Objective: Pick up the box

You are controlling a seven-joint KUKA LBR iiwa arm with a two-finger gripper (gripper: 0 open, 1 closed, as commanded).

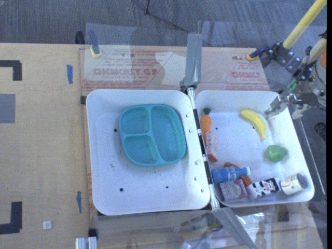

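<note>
The box [233, 190] is lying in the right bin [303, 154], near its front wall and toward the bin's left side. It is showing a pinkish-red top face with a pale rim, roughly square, and is resting flat with its edges slightly turned against the bin's walls. A blue bottle [228, 174] is lying just behind it, touching or nearly touching its rear edge, and a black-and-white carton [263, 188] is sitting just beside it on the right. Its printing is too blurred to read.
</note>
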